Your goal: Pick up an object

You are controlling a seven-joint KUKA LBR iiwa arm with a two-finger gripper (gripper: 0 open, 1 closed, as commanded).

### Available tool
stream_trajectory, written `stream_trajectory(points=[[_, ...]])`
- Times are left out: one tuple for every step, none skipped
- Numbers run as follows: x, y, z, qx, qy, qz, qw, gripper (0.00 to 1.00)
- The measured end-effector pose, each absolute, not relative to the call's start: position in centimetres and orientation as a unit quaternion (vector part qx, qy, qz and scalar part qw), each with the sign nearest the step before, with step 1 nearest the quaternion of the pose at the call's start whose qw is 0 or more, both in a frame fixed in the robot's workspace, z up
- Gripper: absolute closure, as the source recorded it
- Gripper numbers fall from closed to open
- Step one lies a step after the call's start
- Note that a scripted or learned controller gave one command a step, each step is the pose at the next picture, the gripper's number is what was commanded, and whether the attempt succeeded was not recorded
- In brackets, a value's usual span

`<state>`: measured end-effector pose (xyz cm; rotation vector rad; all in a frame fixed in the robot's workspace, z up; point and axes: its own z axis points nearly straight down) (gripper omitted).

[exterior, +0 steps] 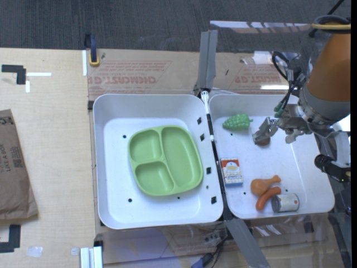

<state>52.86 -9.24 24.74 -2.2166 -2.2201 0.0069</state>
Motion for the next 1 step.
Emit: stream_trajectory(points=[[47.73,-16.46,15.27,-0.667,-0.745,0.0011,0.002,0.0]])
